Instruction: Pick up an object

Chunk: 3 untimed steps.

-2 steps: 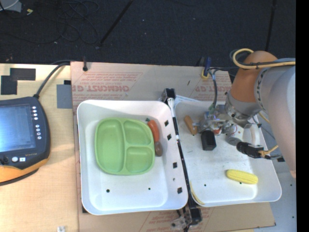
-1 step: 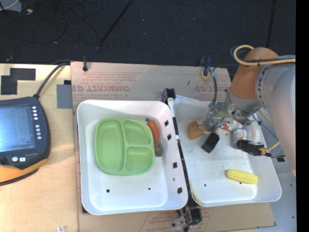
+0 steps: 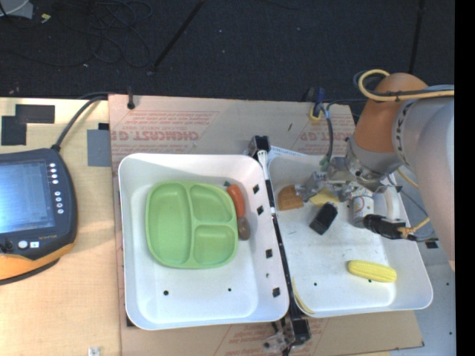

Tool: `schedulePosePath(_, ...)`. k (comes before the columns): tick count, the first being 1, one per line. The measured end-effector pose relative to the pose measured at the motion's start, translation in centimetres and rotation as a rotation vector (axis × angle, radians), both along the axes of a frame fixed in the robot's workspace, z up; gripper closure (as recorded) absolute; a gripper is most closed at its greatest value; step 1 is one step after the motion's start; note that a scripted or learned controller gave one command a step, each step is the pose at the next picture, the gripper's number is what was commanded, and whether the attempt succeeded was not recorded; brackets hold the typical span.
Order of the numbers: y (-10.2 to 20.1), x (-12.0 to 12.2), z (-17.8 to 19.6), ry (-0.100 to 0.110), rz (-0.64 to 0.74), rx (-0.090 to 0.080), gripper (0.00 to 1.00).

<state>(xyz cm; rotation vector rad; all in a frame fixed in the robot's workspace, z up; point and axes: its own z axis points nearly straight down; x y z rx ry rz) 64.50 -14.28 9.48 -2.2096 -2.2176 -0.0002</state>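
Observation:
My gripper (image 3: 327,186) hangs low over the back left part of the right bin (image 3: 415,291). Right under it lies a small yellow piece (image 3: 321,198), and a brown lump (image 3: 289,197) rests just to its left by the bin wall. A black block (image 3: 323,218) sits tilted just in front of the gripper. Near the bin's front right lies a yellow corn-like object (image 3: 372,271). The view does not let me tell whether anything is in the gripper.
The left bin (image 3: 141,288) holds a green divided plate (image 3: 191,224), with an orange carrot-like piece (image 3: 237,198) and a small brown item (image 3: 243,230) at its right edge. A tablet-like pendant (image 3: 33,202) lies on the bench at far left. Cables trail near the wrist (image 3: 386,225).

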Motion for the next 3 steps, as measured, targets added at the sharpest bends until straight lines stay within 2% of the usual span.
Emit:
schedulePosePath(1,0.9,-5.2,-1.1,-0.001,-0.007,-0.007,0.00)
schedulePosePath(2,0.6,-5.0,-0.2,0.000,-0.008,-0.008,1.00)
schedulePosePath(3,7.0,-3.6,9.5,-0.010,0.003,-0.006,1.00)
